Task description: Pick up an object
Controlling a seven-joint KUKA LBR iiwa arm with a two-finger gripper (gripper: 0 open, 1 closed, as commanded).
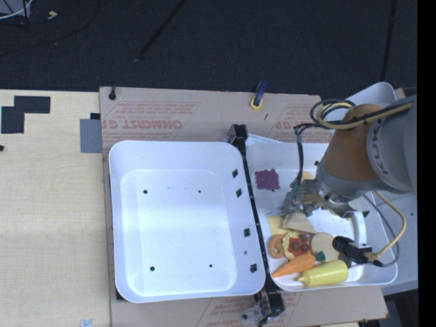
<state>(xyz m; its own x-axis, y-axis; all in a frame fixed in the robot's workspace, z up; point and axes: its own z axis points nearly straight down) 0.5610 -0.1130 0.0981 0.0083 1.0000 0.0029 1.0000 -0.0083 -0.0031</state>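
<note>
— Judging from the right bin (388,278), your pick is barely begun: the gripper (298,201) sits low near the bin's middle, and I cannot tell how its claw stands or whether it holds anything.

— What's left for you?

— Nearly everything. Your candidates crowd the bin's near edge: a tapered orange carrot (294,265), a glossy yellow squeeze bottle (328,274), both smooth plastic. A fuzzy purple patch (267,179) lies toward the far edge. The left bin (126,182) awaits.

Light wood bench (48,216), cardboard sheet (177,114) on it (printed), dark floor (204,33) w/ cables behind.
</note>
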